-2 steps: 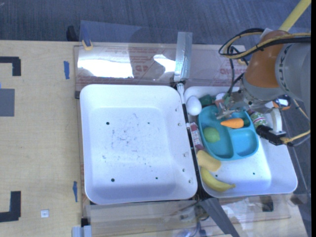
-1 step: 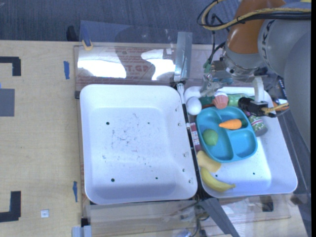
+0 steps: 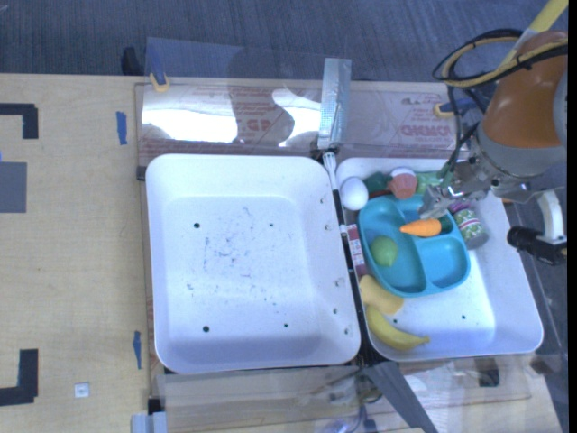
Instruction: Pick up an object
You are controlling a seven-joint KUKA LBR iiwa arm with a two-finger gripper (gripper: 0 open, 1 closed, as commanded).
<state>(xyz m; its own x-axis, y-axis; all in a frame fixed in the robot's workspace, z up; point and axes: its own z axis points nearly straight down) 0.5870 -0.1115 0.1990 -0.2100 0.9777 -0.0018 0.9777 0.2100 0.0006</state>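
The right bin point(image 3: 505, 318) holds a blue divided plate point(image 3: 442, 269) with a green round fruit point(image 3: 385, 252) in it and an orange carrot point(image 3: 422, 228) lying across its far rim. A white egg point(image 3: 352, 191) and a pink-red item point(image 3: 405, 184) lie at the bin's back. A yellow banana point(image 3: 389, 318) rests at the plate's near-left side. A small can with a purple label point(image 3: 469, 225) lies right of the carrot. My gripper point(image 3: 444, 197) hangs low over the back of the plate, just above and right of the carrot, with the can close on its right.
The left bin point(image 3: 171, 332) sits beside the right one, divided by their touching rims. A clear plastic wall point(image 3: 234, 115) and a metal post point(image 3: 334, 97) stand behind the bins. Yellow and black cables point(image 3: 487, 52) loop above the arm's orange band point(image 3: 527, 106).
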